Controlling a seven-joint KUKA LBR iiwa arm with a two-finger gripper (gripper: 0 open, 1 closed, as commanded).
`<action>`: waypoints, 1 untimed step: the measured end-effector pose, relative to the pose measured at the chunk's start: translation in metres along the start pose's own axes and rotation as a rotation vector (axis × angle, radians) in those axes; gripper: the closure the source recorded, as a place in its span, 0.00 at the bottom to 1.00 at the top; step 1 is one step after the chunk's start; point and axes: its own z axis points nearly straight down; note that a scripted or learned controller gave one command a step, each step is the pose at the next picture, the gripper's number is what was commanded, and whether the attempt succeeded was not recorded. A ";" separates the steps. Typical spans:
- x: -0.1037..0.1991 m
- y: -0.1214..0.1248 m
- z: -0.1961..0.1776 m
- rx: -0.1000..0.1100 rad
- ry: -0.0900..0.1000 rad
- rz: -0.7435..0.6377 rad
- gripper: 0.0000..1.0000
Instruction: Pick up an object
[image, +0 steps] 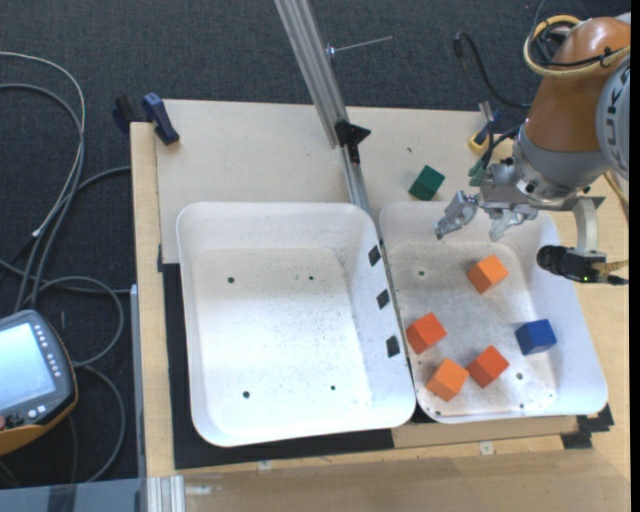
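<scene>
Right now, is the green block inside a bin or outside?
Outside. The green block lies on the bare bench, just beyond the far rim of the right bin.

Grey arm (590, 120), orange band, black cables looped on top; metal-grey tool (478, 222), two slim fingers.

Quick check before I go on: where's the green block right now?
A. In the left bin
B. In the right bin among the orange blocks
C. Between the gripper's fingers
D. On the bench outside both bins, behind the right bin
D. The green block lies on the bench top, beyond the far rim of the right bin and apart from the gripper.
</scene>
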 end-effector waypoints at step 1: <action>0.001 -0.027 0.099 0.010 0.001 0.001 0.00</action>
